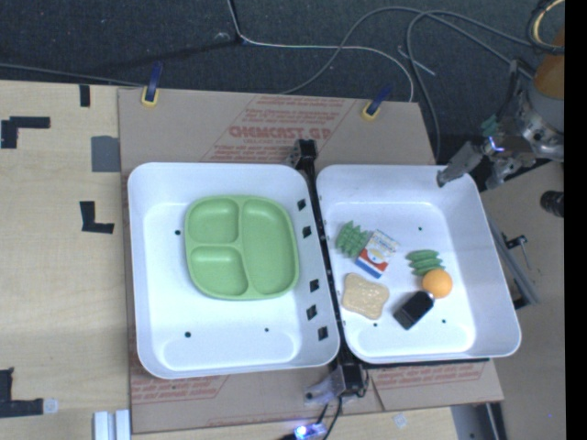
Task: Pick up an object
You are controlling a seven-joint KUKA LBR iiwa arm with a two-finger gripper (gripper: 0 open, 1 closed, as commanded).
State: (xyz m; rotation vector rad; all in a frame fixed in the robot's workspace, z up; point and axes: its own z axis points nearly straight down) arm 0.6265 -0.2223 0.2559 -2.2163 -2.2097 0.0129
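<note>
The right bin (459, 211) holds several small items: a green leafy piece (350, 238), a white, red and blue packet (375, 253), a slice of toast (364, 296), a green pea pod (424, 260), an orange (438, 284) and a black block (414, 309). My gripper (470, 167) hangs at the bin's far right corner, above the rim and well away from the items. Nothing shows between its fingers.
The left bin (156, 246) holds a green divided plate (243, 247). Both bins rest on a cardboard sheet (275, 126) on the bench. Cables (367, 35) trail across the dark floor behind. The arm's wrist (541, 117) stands at the right edge.
</note>
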